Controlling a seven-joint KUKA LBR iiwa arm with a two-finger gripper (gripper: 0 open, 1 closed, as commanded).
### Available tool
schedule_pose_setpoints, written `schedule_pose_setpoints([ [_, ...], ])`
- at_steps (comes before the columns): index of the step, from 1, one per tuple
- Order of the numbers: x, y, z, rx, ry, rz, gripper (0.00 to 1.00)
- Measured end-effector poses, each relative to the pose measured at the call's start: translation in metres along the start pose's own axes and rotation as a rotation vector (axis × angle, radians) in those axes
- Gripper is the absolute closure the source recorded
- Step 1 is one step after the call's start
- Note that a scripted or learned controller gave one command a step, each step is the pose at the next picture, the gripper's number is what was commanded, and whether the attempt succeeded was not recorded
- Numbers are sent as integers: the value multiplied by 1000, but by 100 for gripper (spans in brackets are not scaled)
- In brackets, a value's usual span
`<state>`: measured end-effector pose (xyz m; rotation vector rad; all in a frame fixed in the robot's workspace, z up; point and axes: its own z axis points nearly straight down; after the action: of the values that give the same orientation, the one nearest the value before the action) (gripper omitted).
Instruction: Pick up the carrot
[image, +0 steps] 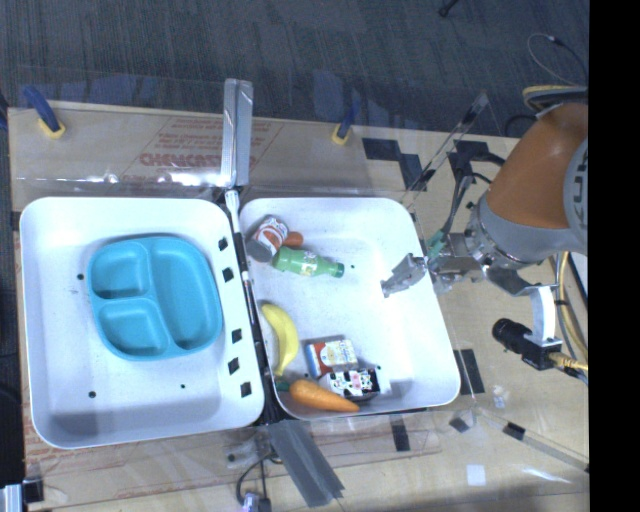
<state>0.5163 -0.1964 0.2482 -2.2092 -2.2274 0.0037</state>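
The orange carrot (322, 398) lies along the near wall of the right bin (425, 330), with its thick end toward the banana. My gripper (404, 274) hangs over the right side of that bin, well up and to the right of the carrot, with bare bin floor beneath it. Nothing shows in its grasp. The grey arm with its orange band reaches in from the right.
A yellow banana (282, 338), a small red-and-white carton (333, 354) and a black-and-white pack (356, 381) crowd close to the carrot. A green bottle (306, 263) and a tipped can (268, 240) lie at the bin's far left. The left bin (50, 400) holds a blue divided tray (155, 295).
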Motion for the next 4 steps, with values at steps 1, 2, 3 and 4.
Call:
schedule_pose_setpoints([
  [1,54,-40,64,2,1,226,0],
  [2,66,-39,158,0,1,63,0],
  [3,114,-38,57,-3,-2,-315,0],
  [4,127,-38,58,-1,-1,-405,0],
])
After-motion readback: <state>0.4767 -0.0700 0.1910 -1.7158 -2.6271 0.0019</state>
